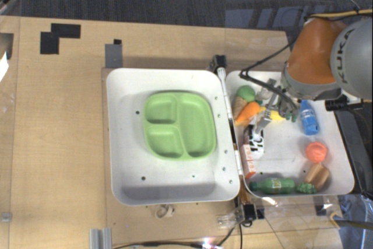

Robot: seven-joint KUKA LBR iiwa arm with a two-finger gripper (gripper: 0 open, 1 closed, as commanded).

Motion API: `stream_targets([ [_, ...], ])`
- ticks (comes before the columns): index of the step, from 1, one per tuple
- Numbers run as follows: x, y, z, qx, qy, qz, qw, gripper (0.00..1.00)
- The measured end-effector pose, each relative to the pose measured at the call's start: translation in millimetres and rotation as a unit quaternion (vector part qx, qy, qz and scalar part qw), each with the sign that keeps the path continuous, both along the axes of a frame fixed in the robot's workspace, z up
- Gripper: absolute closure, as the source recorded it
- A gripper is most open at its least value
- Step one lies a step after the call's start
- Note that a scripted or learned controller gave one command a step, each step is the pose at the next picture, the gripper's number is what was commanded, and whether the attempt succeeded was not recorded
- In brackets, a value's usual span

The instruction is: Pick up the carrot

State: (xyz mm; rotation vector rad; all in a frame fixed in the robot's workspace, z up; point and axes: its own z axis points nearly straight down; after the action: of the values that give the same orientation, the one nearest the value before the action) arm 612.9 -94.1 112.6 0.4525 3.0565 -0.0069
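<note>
You find the carrot [247, 112] lying in the right bin [344, 186], up near the bin's far-left corner, its orange body slanting toward the divider between the two bins. It rests on the bin floor, so by this view the pick is not yet done. Just behind it sits a green round thing [246, 93], perhaps a lime, and just beside it on the right a yellow piece [276, 115] peeks out under the arm. The pincer [269, 115] hangs right next to the carrot, on its right; whether it is released or clenched you cannot tell from this angle, and nothing orange shows between its tips. What is left, in my judgement, is the whole grasp and lift. Further out lie a blue bottle [308, 119], a black-and-white carton [254, 143], a salmon-coloured ball [316, 152], a green bottle [273, 185], and in the left bin [119, 125] a green divided plate [178, 125], all on the wooden surface [52, 143].
</note>
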Motion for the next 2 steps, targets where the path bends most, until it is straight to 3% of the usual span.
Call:
stream_targets([
  [1,21.9,2.3,-0.9,0.0058,0.000,-0.074,0.9972,0.00],
  [2,47.1,-7.4,-2.4,0.0137,0.009,-0.160,0.9869,0.00],
])
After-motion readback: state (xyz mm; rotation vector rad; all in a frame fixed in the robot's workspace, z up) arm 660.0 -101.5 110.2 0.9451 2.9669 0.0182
